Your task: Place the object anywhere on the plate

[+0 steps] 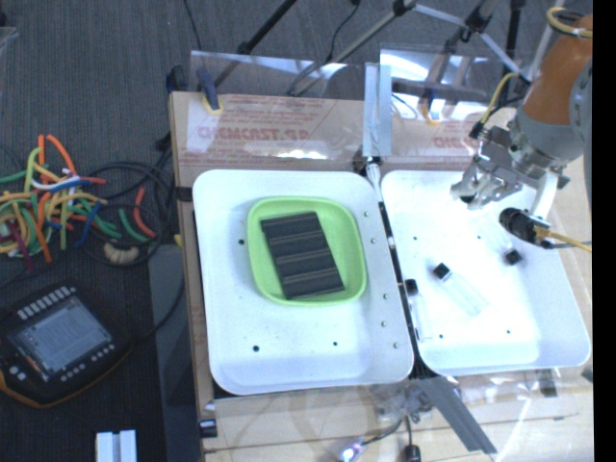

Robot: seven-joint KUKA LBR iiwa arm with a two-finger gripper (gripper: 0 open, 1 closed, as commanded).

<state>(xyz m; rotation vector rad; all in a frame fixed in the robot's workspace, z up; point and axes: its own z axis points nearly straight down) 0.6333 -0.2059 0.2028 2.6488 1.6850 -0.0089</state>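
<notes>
Camera view. I see the arm (556,85) entering from the right with its orange band uppermost and its wrist bent down over the far end of the right bin (539,354). The gripper (478,191) hangs low above that bin's white floor. From here I cannot tell whether it is open or closed, and I see nothing held in it.

Just to its right, a short black cylinder (520,223) with a yellow lead juts from the wrist.

Materials: both bins are shallow, smooth white plastic with rounded corners. The plate (258,248) is glossy green, squarish, with a raised rim. The dark block (302,254) is matt grey, rectangular and ribbed crosswise.

Contents: well to the left of the gripper, in the left bin (289,359), the plate carries the dark block, which lies flat within the rim. Nearer the camera than the gripper, on the right bin's floor, lie a clear piece with a black end (454,285) and a small black piece (512,255), apart from each other
</notes>
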